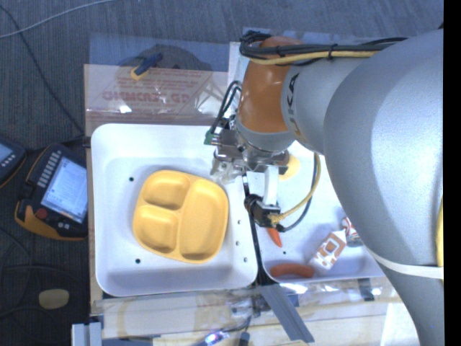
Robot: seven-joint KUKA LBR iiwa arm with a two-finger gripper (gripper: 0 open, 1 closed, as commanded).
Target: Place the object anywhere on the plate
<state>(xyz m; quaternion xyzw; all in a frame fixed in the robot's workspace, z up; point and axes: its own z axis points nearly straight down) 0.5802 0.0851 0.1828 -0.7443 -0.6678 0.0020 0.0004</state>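
Yellow plate (180, 216) sat beside the gripper (229, 166); we favoured a central release, but couldn't tell its grip.

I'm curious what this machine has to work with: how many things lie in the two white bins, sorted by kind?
Yellow divided plate: 1
Small carrot: 1
Sausage: 1
Orange-and-white packet: 1
Yellowish thing, half hidden behind the arm, kind unclear: 1
Total: 5
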